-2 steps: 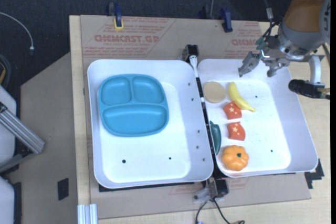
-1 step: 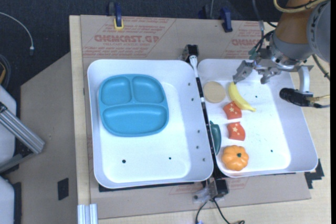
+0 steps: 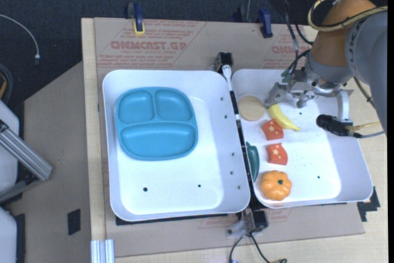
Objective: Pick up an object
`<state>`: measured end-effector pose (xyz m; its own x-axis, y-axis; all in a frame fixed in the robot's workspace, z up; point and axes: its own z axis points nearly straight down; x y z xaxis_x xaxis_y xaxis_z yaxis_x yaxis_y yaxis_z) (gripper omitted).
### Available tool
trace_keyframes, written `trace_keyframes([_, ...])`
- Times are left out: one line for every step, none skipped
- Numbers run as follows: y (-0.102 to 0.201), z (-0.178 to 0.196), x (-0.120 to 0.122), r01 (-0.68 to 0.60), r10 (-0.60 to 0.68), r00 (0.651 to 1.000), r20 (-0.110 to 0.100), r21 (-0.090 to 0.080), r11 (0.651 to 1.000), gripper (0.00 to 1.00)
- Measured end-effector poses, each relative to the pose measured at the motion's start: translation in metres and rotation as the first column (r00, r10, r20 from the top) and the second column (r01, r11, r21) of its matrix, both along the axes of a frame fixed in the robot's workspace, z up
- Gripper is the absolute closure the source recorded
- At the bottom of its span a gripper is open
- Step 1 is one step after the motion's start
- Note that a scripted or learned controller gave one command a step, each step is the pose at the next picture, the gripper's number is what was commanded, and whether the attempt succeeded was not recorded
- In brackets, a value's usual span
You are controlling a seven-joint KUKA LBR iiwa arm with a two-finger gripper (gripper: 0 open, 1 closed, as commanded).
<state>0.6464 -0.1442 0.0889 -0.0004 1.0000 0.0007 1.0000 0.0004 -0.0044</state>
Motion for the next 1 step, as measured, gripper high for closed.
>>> trace_keyframes([-0.0003,0.014,0.0015,0.0,0.0,1.0,0.006,-0.002,1.0,1.0])
